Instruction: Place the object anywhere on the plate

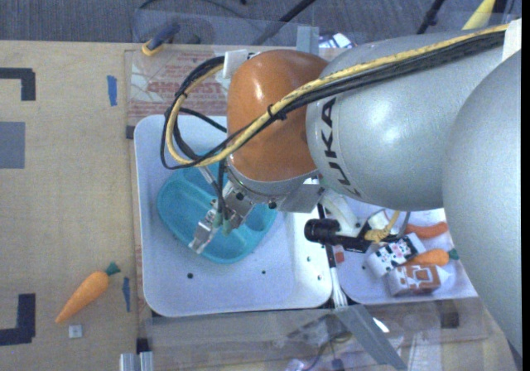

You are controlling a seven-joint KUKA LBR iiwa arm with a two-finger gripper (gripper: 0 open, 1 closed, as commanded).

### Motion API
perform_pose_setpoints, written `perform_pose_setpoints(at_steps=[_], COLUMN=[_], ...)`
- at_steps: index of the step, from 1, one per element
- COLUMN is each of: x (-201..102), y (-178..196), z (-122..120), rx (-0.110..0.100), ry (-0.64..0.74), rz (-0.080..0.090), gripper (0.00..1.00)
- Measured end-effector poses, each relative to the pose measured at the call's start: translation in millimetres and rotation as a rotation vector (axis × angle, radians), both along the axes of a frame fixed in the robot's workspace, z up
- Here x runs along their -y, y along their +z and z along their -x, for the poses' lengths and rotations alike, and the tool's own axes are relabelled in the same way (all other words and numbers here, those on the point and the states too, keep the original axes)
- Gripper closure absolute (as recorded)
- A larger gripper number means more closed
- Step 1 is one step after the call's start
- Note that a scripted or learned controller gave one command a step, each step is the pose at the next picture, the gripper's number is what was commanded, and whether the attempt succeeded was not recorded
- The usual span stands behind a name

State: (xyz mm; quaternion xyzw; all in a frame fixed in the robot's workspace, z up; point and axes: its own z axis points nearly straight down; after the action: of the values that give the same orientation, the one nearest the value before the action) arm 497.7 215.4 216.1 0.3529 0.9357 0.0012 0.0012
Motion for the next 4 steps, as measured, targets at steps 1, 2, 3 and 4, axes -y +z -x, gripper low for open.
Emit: perform_pose_setpoints(at_steps=[1, 2, 3, 4], x=[-0.1, 0.4, 0.7, 0.4], y=[10.2, 20.4, 30.7, 13.6], z=[-1.3, -2.8, -4.2, 15.6], rx=[0.003, 0.007, 0.01, -0.004], ry=[-0.001, -0.004, -0.006, 0.081], rz=[-0.002, -0.004, -0.006, 0.001], gripper=[1.0, 1.0, 1.0, 1.0])
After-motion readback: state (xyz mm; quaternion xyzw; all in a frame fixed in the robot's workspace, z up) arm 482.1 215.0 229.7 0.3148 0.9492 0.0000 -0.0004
